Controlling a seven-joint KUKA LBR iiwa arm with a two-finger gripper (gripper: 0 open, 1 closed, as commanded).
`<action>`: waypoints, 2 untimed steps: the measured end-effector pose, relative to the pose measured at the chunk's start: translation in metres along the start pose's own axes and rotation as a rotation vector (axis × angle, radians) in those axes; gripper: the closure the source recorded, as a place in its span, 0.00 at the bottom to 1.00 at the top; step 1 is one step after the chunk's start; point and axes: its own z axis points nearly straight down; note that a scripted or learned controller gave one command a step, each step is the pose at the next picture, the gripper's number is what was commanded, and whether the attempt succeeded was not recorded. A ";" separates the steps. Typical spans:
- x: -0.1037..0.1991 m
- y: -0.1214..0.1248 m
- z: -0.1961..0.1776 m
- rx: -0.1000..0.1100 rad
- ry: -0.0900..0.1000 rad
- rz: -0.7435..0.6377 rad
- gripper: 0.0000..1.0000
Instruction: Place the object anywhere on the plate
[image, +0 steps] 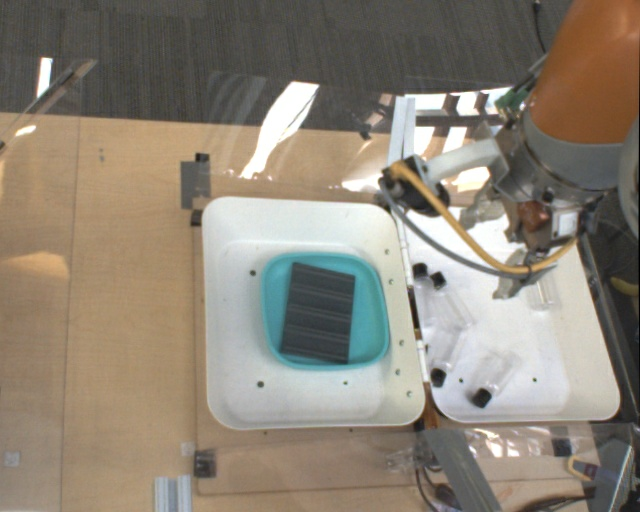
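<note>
A teal square plate (372, 330) sits in the middle of the left white bin (230, 390). A dark grey ribbed rectangular block (319, 313) lies flat on the plate, well inside its rim. My gripper (524, 280) hangs over the upper part of the right white bin (580, 400), below the grey wrist and orange band. It is far to the right of the plate. Nothing can be made out in the gripper.
Several small clear vials with black caps lie in the right bin, one near the left wall (430, 276) and two toward the front (438, 376) (482, 394). Yellow and grey cables (450, 225) loop from the wrist over the wall between the bins.
</note>
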 end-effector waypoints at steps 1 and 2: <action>0.062 0.036 0.002 -0.001 -0.005 0.016 0.00; 0.007 0.014 0.076 0.003 -0.014 -0.015 0.00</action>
